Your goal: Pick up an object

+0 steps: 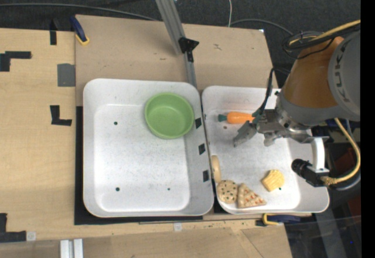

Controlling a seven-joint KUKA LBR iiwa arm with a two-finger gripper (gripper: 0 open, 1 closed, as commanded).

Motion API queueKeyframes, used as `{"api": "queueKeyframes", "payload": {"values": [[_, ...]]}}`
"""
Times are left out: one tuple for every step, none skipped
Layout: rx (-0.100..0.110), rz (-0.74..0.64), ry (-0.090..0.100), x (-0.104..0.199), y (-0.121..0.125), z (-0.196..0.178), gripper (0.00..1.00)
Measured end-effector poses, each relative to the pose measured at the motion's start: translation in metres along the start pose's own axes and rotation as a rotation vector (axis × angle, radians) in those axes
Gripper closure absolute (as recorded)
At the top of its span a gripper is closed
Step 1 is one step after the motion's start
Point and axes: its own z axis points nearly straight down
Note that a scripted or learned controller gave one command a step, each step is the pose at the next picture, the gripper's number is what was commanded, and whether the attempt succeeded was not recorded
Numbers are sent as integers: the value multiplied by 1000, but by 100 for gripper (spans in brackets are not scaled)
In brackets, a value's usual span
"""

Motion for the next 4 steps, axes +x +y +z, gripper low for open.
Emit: {"api": "queueKeyframes", "payload": {"values": [[3, 2, 1, -4, -11, 53, 0], [-6, 1, -1, -4, -10, 102, 0], [-4, 0, 1, -3, -11, 91, 100], [-8, 0, -1, -2, -13, 49, 100]]}}
